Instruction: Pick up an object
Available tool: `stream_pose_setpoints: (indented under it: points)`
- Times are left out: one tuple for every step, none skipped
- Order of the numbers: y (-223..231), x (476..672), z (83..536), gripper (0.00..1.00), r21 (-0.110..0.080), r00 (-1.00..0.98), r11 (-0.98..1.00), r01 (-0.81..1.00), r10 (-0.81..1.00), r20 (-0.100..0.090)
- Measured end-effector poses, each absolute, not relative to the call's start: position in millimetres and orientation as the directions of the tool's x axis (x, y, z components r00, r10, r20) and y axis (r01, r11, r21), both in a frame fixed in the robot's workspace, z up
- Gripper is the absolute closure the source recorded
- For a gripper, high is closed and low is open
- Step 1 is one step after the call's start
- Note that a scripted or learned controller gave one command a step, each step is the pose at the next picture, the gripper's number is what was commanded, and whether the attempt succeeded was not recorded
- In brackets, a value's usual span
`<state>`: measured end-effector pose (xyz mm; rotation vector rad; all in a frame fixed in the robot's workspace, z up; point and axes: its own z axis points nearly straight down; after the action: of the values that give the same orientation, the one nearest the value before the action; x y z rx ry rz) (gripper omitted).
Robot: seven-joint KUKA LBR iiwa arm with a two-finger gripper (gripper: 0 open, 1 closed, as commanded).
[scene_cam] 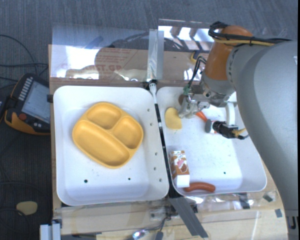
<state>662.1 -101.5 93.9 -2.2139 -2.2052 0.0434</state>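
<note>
A grey KUKA arm (270, 94) with an orange band reaches in from the right over the far end of the right bin (225, 154), one of two shallow white bins set side by side. The left bin (65, 184) carries a yellow divided plate (107, 134), lying flat near its middle with three compartments facing up.

In the right bin, a small brown-and-white carton (179, 168) lies against the left wall toward the near corner. A reddish sausage (200, 187) rests just beyond it along the near edge. A pale yellow piece (173, 119) sits close to the left wall in the far half of the bin.

The claw (189, 109) hangs low over the far left part of the right bin, just beside the pale yellow piece, which lies on its left and slightly nearer the camera. Whether the claw is open or closed cannot be told, and nothing can be seen in its grasp. A small orange piece (202, 116) lies just right of the claw.
</note>
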Motion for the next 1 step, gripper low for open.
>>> stream_pose_setpoints:
  points:
    - [-135.0, 595.4, 94.0, 1.0, -0.003, 0.0, 0.0, 1.0, 1.0, -0.003]
